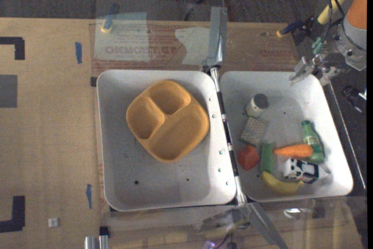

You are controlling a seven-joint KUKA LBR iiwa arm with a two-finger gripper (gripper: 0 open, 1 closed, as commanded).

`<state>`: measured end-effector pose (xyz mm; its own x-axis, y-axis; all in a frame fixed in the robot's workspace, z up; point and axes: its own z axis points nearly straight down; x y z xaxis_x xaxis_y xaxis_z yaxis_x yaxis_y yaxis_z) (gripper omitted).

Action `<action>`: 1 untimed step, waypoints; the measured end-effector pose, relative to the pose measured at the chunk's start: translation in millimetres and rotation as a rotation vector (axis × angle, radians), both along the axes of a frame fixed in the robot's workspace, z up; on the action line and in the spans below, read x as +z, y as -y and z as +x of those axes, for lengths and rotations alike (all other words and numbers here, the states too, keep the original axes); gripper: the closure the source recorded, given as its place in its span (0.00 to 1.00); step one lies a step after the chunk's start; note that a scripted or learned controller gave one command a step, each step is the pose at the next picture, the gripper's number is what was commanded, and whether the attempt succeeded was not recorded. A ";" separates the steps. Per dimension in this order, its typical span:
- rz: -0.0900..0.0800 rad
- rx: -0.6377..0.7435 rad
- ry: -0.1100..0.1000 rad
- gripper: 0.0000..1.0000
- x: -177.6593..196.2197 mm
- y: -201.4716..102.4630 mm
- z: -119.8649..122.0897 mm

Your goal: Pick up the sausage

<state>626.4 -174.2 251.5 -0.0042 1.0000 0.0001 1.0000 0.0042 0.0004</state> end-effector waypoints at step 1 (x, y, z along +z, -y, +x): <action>-0.001 0.112 0.002 0.00 -50.4 -37.7 40.9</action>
<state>667.3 -136.5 201.2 -0.1159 0.9933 -0.0012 0.9933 0.1159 0.0022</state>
